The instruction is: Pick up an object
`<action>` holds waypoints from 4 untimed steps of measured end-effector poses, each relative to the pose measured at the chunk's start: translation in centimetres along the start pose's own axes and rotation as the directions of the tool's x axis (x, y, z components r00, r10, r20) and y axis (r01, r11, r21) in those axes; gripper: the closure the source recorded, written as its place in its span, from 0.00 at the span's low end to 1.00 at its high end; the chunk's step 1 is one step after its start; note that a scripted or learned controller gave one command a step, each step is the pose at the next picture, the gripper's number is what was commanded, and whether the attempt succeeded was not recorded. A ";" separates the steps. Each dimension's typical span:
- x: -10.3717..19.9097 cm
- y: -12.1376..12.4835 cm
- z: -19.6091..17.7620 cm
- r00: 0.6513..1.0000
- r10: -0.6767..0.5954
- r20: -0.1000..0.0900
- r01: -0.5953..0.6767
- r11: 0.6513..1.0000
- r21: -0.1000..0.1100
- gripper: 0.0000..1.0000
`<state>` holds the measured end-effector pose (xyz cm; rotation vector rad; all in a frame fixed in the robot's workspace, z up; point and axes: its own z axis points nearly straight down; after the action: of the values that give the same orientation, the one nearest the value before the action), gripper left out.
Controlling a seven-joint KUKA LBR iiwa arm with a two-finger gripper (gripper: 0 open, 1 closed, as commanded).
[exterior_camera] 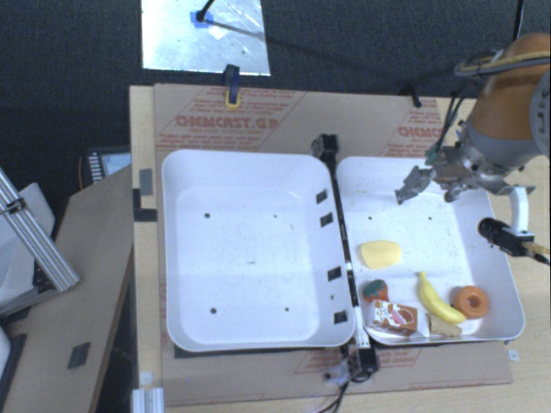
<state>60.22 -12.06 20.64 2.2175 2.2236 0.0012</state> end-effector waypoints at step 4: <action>12.9 4.5 1.5 1.000 -0.011 -0.005 0.011 1.000 -0.009 1.00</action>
<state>64.69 0.85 19.14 2.2032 2.2338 0.0165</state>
